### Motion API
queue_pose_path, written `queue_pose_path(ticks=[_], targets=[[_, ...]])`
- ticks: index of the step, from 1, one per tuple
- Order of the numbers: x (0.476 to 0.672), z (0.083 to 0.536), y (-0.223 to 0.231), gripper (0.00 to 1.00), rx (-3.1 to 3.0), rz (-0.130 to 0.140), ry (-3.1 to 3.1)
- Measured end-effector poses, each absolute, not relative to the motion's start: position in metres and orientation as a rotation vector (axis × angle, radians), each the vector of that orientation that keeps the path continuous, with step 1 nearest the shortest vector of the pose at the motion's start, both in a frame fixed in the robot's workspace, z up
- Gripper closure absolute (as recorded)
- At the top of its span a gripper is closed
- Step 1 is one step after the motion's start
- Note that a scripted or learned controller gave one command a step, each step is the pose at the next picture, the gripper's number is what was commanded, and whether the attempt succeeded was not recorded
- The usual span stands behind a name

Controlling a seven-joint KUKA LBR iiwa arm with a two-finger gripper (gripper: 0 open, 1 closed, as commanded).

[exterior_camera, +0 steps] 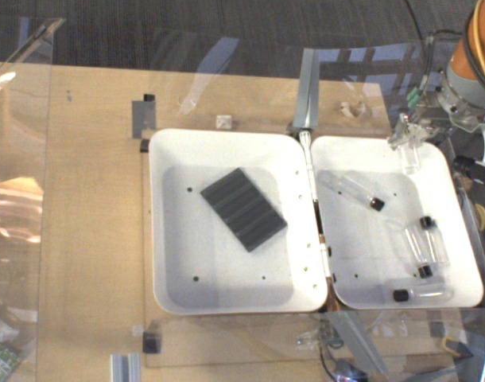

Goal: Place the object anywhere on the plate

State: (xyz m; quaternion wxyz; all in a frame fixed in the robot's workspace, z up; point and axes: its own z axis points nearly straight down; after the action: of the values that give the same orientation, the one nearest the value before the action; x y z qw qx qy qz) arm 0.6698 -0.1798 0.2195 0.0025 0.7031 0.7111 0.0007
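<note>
So far nothing has reached the plate, judging from how things lie. Nearest the camera, along the low edge of the right bin (465,297), a clear plastic tube with a black cap (421,293) lies on its side close to the bin wall. Just above it, another clear vial (424,243) lies with its dark cap towards the near side, and further up a third clear tube (354,191) rests at a slant, its black cap pointing to the middle of the bin. All three are apart from one another and none is being touched.

Across the divider, in the left bin (167,293), the dark grey ribbed plate (243,208) lies flat and turned at an angle, with nothing on it. That is the target, and it is bare.

At the far right corner the gripper (407,140) hangs over the rim of the right bin, under the grey arm with its orange band (469,58). Something pale and glassy shows at its tip, yet the view is too small and cluttered there to tell whether it has hold of anything or how wide it stands, so I cannot say.

My reading: the task is at its start, or at most in the pick stage. Left to do are a secure grasp of one tube, the carry over the divider, and the release on the ribbed plate
</note>
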Motion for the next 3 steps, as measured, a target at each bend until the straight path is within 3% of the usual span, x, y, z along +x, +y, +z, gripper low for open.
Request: queue_pose_path(ticks=[1,2,3], targets=[[0.669,0.265,-0.205,1.0,2.269,0.004,2.166],[0.67,0.338,-0.14,1.0,2.601,0.005,1.756],[0.664,0.24,-0.15,1.0,2.537,0.002,1.85]])
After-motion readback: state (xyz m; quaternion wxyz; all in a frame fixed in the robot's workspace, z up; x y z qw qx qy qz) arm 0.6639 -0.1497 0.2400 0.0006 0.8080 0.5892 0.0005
